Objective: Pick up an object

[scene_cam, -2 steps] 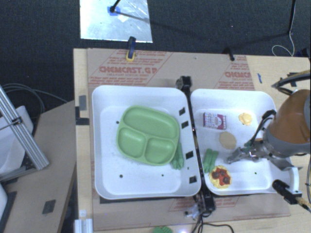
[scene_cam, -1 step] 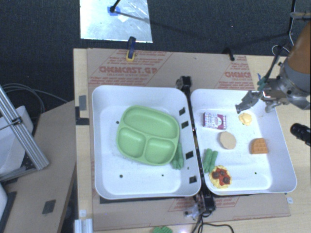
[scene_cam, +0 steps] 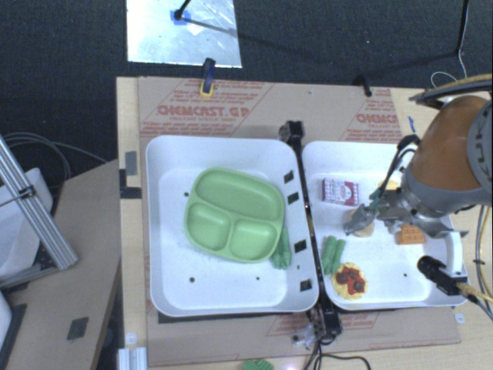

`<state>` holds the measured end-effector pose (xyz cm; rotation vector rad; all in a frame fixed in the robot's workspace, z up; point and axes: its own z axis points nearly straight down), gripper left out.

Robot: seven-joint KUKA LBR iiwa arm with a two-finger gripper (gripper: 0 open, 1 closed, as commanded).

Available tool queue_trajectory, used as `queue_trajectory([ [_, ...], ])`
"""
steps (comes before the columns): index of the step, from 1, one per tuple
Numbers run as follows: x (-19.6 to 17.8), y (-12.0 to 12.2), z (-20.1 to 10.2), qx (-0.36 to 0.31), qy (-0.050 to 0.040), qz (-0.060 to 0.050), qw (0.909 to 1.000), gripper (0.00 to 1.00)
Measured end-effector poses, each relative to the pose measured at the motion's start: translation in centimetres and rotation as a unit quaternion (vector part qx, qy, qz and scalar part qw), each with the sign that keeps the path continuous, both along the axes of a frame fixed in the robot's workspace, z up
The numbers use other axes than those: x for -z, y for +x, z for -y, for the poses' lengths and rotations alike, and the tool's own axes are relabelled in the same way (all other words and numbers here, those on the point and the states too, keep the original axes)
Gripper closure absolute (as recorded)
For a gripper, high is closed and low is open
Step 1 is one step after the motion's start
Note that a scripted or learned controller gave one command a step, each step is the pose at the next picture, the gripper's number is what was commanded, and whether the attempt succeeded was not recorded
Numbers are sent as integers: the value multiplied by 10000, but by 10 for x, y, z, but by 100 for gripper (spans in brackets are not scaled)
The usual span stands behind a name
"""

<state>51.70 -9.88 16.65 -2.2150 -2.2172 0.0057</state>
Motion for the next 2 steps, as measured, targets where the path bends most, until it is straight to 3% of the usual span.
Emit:
queue_trajectory([
  [1,72,33,53,11,-24,52,10000,0],
  [2,82,119,54,-60,-11,-36,10000,0],
])
